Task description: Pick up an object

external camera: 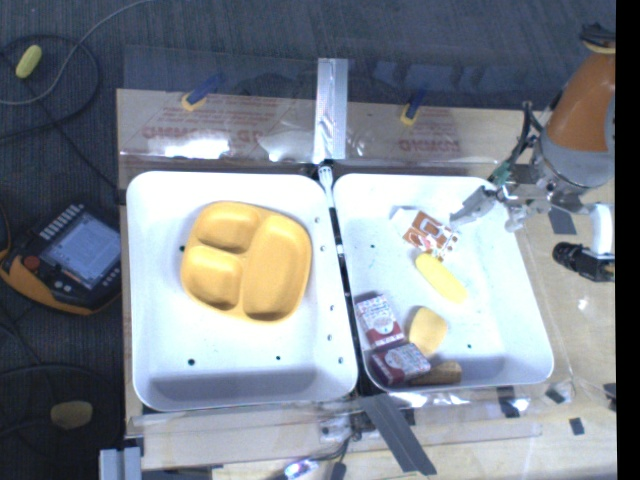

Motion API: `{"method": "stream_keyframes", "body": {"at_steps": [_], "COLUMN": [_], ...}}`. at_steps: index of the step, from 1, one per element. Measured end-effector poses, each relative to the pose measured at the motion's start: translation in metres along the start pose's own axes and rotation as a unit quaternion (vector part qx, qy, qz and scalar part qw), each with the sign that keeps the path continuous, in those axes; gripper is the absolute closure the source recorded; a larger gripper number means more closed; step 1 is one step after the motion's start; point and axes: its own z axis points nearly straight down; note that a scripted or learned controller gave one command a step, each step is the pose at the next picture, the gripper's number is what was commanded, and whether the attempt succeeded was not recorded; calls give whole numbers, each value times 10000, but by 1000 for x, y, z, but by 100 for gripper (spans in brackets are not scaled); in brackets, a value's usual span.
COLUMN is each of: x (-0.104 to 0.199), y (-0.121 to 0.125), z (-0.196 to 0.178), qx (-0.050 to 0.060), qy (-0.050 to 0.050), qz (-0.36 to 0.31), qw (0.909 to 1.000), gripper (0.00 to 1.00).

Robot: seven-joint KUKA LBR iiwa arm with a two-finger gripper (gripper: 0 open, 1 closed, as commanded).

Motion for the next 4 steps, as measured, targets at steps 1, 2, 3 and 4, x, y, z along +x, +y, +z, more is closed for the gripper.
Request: {"method": "stream_keyframes", "body": {"at_steps": [1, 2, 3, 4], "x": [75, 26, 27, 96], "y": [-7, 15, 14, 45], "z": [8, 100, 90, 4], "qx": [-1, -19, -5, 34], "qy": [-7, -9, -5, -7], "qz": [4, -586, -597, -151], "qw": [10000, 9983, 9982, 9999], "gripper": [0, 0, 100, 100]}}
